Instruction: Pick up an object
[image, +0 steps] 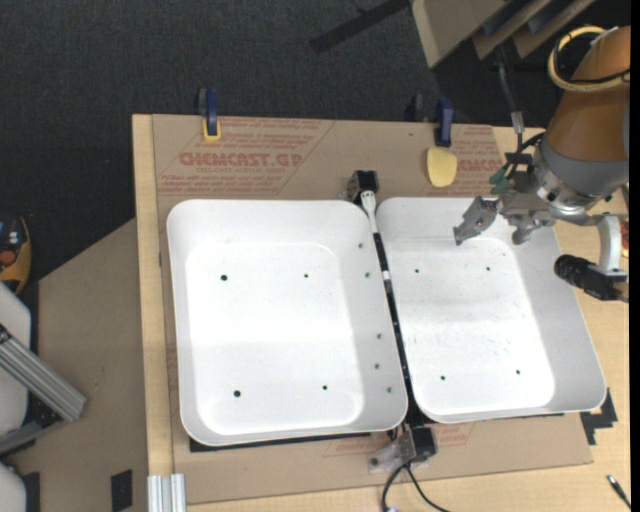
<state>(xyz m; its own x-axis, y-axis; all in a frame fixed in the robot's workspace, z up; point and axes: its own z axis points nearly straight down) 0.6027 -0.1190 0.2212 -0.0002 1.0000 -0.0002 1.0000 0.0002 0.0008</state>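
A: Where is the gripper (495, 226)?

B: Over the far end of the right bin (560, 385), hanging from the grey wrist that reaches in from the right under the orange band. Two grey fingers (472, 224) point down and to the left, spread apart, with nothing between them.

A: So its jaws are parted and bare?

B: Yes, that is how it looks. The arm (588, 120) stands steeply above the bin's far right corner, bent in towards the middle.

A: Any writing?

B: Red print on the brown board (300, 150) beyond the bins reads "CHEMCAST", then letters like "G.P". More red print by the right clamp (444, 122) is too broken to read.

A: And something to pick up?

B: The only loose thing I see is a small pale yellow piece (441, 166), rounded, lying on the board just beyond the right bin's far rim, below the blue clamp. It is near the gripper but apart from it. The left bin (190, 330) shows a white floor with small dark dots.
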